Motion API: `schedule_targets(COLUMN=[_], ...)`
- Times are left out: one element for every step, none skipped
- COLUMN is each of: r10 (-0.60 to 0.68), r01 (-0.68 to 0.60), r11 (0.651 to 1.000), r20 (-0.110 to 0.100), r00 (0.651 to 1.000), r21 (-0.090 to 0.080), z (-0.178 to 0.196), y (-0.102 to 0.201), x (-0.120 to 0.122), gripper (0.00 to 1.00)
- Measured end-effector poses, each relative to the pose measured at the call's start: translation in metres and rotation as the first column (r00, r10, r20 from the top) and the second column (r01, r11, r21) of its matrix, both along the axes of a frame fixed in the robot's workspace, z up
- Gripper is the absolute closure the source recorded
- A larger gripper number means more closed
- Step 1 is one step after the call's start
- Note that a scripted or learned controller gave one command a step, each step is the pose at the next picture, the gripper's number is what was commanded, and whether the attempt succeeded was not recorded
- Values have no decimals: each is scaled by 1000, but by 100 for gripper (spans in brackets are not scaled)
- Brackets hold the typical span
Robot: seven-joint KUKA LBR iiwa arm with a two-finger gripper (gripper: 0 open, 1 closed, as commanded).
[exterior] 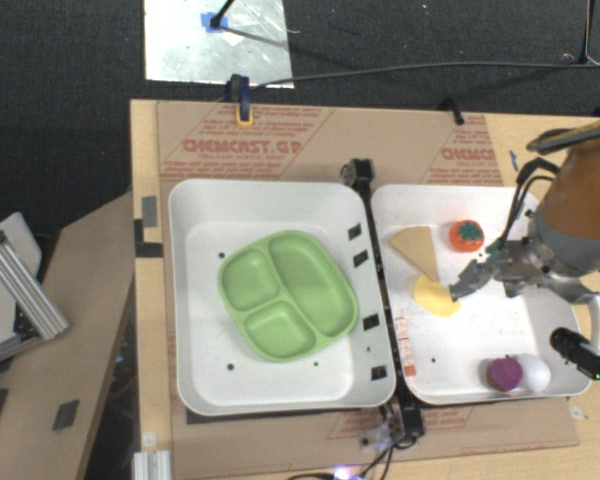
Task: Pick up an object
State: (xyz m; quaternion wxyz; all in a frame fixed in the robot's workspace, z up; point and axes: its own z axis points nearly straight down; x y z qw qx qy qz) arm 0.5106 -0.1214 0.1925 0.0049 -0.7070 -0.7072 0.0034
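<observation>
A tan bench [310,133] printed with red lettering carries two shallow white bins set side by side, a black divider strip [375,288] running between them. The left bin [195,298] holds a green three-compartment plate [287,294] lying near its centre, tilted askew to the bin walls. The right bin [460,373], on the far side of the divider from the plate, contains the loose pieces. A grey arm with an orange band [585,203] reaches over that bin's right wall, its gripper [466,284] lowered toward the bin's middle, the dark tip just beside a yellow lemon-shaped piece [436,296]; whether the tip touches the piece cannot be told. A tan wedge [416,247] lies just above the yellow piece, nearer the divider. A small red tomato with a green top [467,234] sits right of the wedge, toward the bin's back wall. By the front wall, a purple ball [505,373] touches a white ball [533,373].
</observation>
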Motion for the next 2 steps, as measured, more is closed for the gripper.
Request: schedule_targets(r10=[3,1], r01=[-3,-1], r11=[1000,1000], r20=[13,9], r00=[1000,1000], r21=[-2,-1], z=[6,-36], y=[0,5], x=[3,2], gripper=[0,0])
